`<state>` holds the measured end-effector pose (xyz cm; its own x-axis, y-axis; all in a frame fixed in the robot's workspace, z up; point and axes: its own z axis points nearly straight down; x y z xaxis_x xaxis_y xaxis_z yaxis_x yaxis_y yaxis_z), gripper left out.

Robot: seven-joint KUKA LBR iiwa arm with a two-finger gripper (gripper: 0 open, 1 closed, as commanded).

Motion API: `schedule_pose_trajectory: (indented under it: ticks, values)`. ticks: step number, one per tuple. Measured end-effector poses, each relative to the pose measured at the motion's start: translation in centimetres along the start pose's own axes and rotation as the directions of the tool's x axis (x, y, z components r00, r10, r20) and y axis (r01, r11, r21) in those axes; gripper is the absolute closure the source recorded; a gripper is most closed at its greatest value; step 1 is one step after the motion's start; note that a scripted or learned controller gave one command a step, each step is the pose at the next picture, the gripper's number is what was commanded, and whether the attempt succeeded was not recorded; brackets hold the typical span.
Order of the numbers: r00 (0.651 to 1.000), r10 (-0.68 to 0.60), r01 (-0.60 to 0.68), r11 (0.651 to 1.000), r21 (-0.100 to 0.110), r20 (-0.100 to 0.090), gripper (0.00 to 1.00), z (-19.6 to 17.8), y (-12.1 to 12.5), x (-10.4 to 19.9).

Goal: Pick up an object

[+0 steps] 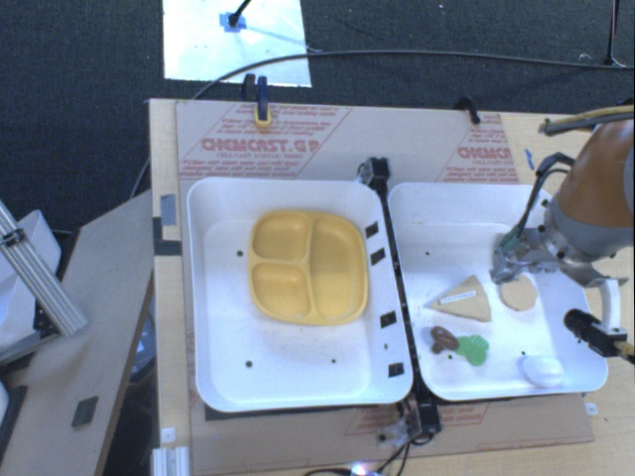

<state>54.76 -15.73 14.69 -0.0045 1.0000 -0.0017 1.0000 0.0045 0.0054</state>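
Risk: the round tan piece may be missed or pushed toward the triangular wedge just beside it, since both are flat.
Cause: the gripper is set at the piece's upper left edge, not over its middle.
Gripper: its opening cannot be told; nothing is seen held.
Target location: right bin, near its middle.

My hand hangs low in the right bin, just beside the round tan piece and the wedge.
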Motion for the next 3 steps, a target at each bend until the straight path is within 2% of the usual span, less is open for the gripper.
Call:
schedule_pose_trajectory:
  ticks: [2,3]
  values:
    - [1.000,-0.001,0.001,1.000,-0.001,0.000,1.00,-9.5,0.0,1.3]
    - [1.000,-0.005,0.005,1.000,0.003,-0.003,1.00,-8.3,0.8,6.8]
